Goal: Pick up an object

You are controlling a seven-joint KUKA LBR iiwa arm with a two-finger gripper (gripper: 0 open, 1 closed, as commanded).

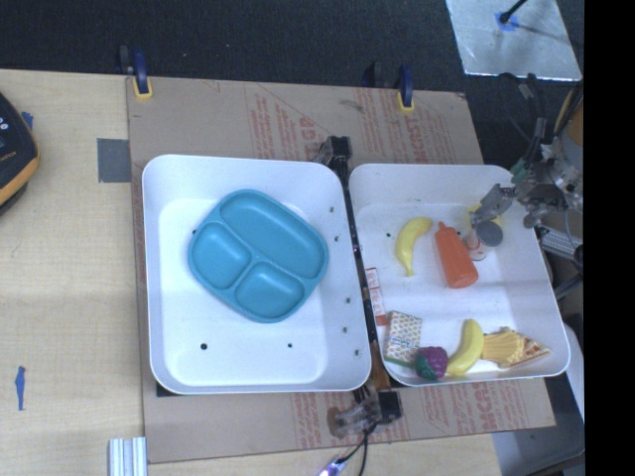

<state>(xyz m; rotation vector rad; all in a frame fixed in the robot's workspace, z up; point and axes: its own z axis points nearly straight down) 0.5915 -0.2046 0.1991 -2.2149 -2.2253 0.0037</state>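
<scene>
Two shallow white bins sit side by side on a brown cardboard sheet, which is clamped to the wooden bench at its far edge by two blue-handled clamps. The left bin holds a blue divided plate with three compartments, lying at a slant. A grey tape patch lies left of the bins. A yellow-and-black device pokes in at the far left.

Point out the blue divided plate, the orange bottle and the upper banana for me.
blue divided plate (258, 254): camera view, the ridge where its compartments meet.
orange bottle (456, 261): camera view, middle of its body.
upper banana (411, 243): camera view, middle of its curve.
</scene>
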